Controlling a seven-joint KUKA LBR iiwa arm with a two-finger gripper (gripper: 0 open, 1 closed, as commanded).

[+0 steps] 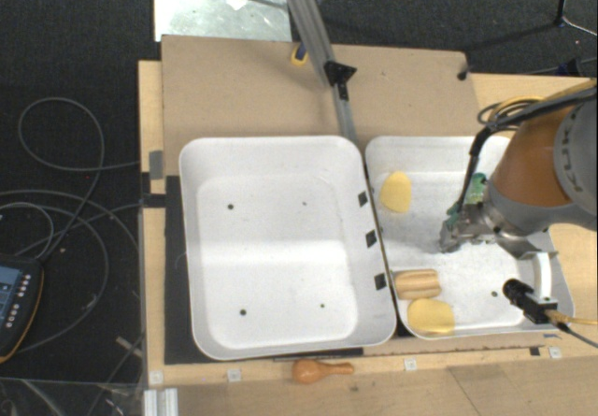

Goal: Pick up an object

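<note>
While the arm point(547, 171) reaches in from the right, its hand point(455, 235) is low over the floor of the right bin point(439, 154), about in the middle of that bin. The fingers are too small and dark to read, so I cannot tell if the hand is released or clenched, and no object is visible inside it.

Three objects lie in the right bin. A pale yellow rounded piece point(396, 191) rests near the bin's left wall, in the upper part, to the left of the hand and apart from it. A tan piece shaped like a small bread roll point(417, 284) lies lower, also close to the left wall. Just below it, touching or almost touching, is a flat yellow piece point(431, 316) at the front edge of the bin. Both are below and to the left of the hand, not in contact with it.

The left bin point(201, 162) stands just beside the right one. On the worktop point(234, 78), in front of the left bin, lies a small orange object with a thin neck point(320, 369).
</note>
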